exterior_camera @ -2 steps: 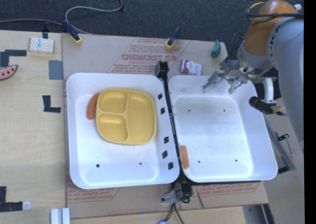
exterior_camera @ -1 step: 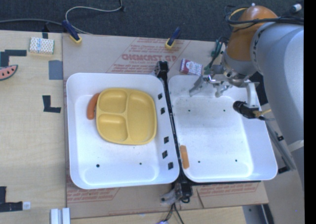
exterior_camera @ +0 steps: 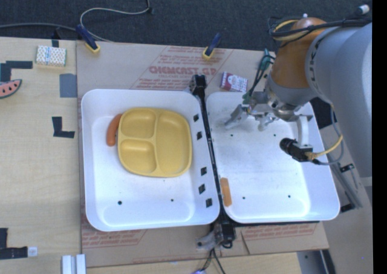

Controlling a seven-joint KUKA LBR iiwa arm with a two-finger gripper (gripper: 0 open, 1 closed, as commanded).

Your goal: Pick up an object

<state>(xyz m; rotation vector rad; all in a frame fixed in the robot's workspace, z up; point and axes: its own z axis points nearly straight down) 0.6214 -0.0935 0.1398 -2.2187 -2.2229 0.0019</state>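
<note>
My gripper [exterior_camera: 248,120] hangs over the back of the right bin [exterior_camera: 272,197], its two grey fingers spread open with bare bin floor showing between them. A small orange stick-shaped piece [exterior_camera: 225,191] lies at the right bin's left wall near the front, well away from the gripper. In the left bin [exterior_camera: 145,206] a yellow divided plate [exterior_camera: 154,141] lies flat. An orange sausage-like piece [exterior_camera: 112,130] rests against the plate's left edge.
A small red and white packet [exterior_camera: 233,81] lies on the cardboard behind the right bin. Black clips [exterior_camera: 202,146] line the wall between the bins. A cable with a black plug [exterior_camera: 294,147] hangs from the wrist over the right bin. Yellow-blue clamps [exterior_camera: 211,46] hold the cardboard.
</note>
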